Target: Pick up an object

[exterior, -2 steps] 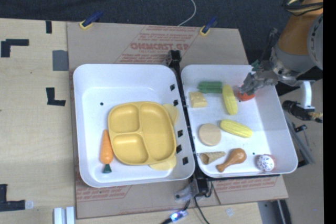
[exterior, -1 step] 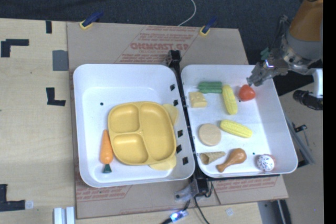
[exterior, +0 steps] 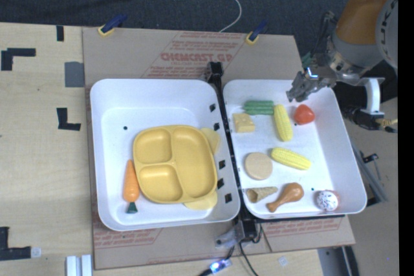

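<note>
Two white bins share the surface; the gripper (exterior: 299, 92) hovers over the right bin's (exterior: 346, 145) far corner, just beside the red tomato (exterior: 304, 114), likely lining up on it. Fingers' spread: cannot tell, nothing seen between them.

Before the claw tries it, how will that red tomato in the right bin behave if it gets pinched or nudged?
The red tomato looks round and smooth, so it will probably roll if nudged, perhaps toward the upright corn cob beside it. Its glossy skin may slip between the fingers. It looks like hollow plastic toy food, so likely light and stiff.
</note>
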{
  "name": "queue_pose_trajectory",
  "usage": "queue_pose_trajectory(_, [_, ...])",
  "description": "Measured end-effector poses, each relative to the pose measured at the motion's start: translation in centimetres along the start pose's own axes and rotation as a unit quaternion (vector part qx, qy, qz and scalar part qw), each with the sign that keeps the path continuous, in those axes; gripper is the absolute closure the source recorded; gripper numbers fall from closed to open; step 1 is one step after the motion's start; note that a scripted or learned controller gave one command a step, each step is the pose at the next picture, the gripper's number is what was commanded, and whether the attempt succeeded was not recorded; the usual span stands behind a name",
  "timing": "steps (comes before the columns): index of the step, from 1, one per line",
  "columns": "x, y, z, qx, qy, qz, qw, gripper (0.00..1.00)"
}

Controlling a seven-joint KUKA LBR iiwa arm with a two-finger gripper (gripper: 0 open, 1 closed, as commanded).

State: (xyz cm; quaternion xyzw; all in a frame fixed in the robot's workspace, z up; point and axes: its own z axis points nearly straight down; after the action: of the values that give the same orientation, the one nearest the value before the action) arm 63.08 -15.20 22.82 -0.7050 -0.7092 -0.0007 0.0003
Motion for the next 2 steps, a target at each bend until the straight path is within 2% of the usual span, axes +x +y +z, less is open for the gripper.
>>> queue_pose_trajectory(1, [6.0, 0.6, 1.0, 0.001, 0.000, -0.001, 1.0000, 1.00])
queue_pose_trajectory(2, [11.2, 1.5, -0.1, 0.001, 0.000, 0.001, 1.0000, 1.00])
